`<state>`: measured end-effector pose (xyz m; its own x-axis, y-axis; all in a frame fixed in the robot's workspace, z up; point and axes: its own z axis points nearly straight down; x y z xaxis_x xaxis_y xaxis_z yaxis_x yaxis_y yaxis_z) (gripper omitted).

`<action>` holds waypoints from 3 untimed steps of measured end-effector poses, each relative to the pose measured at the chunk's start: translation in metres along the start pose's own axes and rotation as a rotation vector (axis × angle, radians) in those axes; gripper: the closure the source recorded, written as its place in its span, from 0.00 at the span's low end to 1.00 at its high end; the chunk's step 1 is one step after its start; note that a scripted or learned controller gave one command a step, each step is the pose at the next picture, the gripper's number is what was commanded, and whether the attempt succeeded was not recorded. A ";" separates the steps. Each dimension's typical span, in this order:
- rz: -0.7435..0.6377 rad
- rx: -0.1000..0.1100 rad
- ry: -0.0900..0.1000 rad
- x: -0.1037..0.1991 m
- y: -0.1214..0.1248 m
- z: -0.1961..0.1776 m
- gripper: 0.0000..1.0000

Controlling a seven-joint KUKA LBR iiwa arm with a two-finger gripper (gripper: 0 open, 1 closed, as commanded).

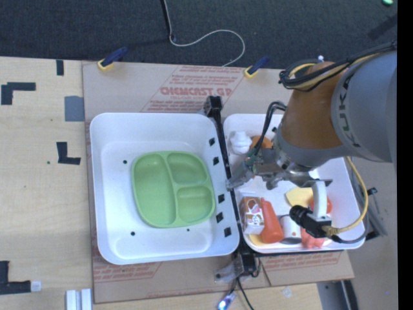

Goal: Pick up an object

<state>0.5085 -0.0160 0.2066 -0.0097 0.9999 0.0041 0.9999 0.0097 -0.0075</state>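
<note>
My gripper (pixel 257 181) hangs low over the left half of the right bin (pixel 352 192), under the grey and orange arm. Its two fingers (pixel 240 177) stand spread apart, so it is open, with bare white bin floor between them. Just in front of it lie a brown and white packet (pixel 253 213) and an orange-red object (pixel 271 227). Behind it sit a small white object (pixel 240 141) and an orange piece (pixel 258 141), partly hidden by the wrist. A yellow item (pixel 298 196) and a red item (pixel 313 239) lie to the right.
The left bin (pixel 110 173) holds a green divided plate (pixel 173 188). A black divider (pixel 222 166) runs between the bins. A yellow cable (pixel 361 212) loops off the wrist over the right bin's near corner.
</note>
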 end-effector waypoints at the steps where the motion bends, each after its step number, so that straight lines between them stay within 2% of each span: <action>1: -0.001 -0.018 0.000 0.060 -0.025 -0.120 0.00; 2: 0.001 -0.014 -0.001 0.109 -0.025 -0.196 0.00; 3: 0.007 -0.005 -0.006 0.106 -0.025 -0.201 1.00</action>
